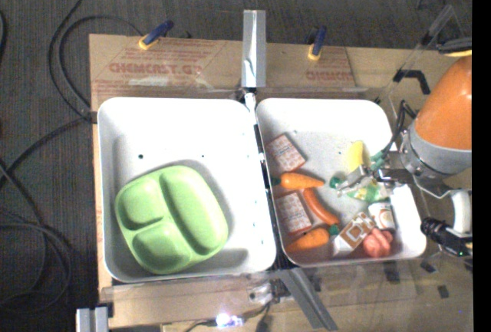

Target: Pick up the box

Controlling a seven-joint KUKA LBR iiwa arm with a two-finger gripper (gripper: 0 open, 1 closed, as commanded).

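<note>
Near edge of right bin (337, 110): small brown-and-white box (356, 231) with printed pattern, tilted, lying at the bin's near right. Touching it on the right, a pinkish rounded lump (376, 244), soft-looking. Just above that, a small white item with a red mark (382, 215), too small to identify. Left of the box, orange carrot (310, 238), tapered, green stub end, smooth plastic look.

Mid bin: flat printed packet (292, 212) beside the centre wall, orange sausage-shaped piece (320, 205) lying diagonal next to it. Second carrot (301, 181) further back, lying across. Second flat packet (284, 152) behind it, slightly angled. Yellow elongated piece (354, 155) toward the right, glossy.

Gripper (357, 182) sits low over the bin's right-middle, near the yellow piece, apart from the box. Thin metallic fingers; cannot tell if apart or together, clutter blurs them. Nothing visibly between them. Grey wrist with orange band (451, 113) comes in from the right.

Left bin (176, 108): white, shallow, rounded corners. Green divided tray (172, 218), matte, three compartments, sits near-left.

Far: cardboard sheet (192, 66) under bins, two blue-yellow clamps (156, 34).
</note>
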